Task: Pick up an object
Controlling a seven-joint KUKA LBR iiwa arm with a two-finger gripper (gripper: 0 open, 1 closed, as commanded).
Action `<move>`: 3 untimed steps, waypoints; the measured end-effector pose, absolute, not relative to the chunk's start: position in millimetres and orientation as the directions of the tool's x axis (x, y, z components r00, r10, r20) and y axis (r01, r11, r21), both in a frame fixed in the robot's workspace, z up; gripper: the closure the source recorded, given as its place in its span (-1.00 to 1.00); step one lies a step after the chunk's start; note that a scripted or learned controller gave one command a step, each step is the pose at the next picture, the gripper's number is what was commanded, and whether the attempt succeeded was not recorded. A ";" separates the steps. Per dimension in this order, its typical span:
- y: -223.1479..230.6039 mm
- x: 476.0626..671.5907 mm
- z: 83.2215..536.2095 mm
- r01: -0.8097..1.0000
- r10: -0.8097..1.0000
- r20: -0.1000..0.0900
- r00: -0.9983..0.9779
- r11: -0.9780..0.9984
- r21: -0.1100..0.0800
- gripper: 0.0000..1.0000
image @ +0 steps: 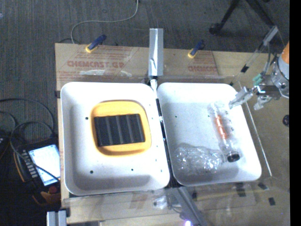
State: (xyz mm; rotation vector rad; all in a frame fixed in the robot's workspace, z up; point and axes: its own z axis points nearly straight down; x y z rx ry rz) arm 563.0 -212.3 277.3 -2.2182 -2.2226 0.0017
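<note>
Lay in the right white bin point(244, 126), right of frame: a clear plastic bottle with orange inside point(224, 132), beside crumpled clear plastic wrap point(197, 157). Judged light, slick, crushable; best taken mid-body. Hovered at the bin's upper-right rim, the two-finger gripper point(242, 97), whether apart or together impossible to tell.

Both shallow white plastic bins, the left one point(75, 126) and the right one point(188, 102), look smooth and faintly glossy. In the left sits a yellow-rimmed rectangular plastic block with a dark ribbed top point(121, 127), matt. The right holds a clear plastic bottle with an orange label point(224, 131), shiny, and a crumpled clear plastic wrapper point(197, 157), glittery and creased. The worktop is a brown cardboard-like sheet with red print point(99, 65), dull; the floor is rough grey carpet point(37, 18).
</note>
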 end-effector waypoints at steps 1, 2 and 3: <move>-222.9 561.3 140.1 0.981 0.981 0.001 -0.192 0.192 -0.002 -1.00; -219.1 586.9 98.8 0.968 0.968 0.000 -0.251 0.251 0.009 -1.00; -209.4 610.0 95.3 0.968 0.968 -0.011 -0.252 0.252 0.018 -1.00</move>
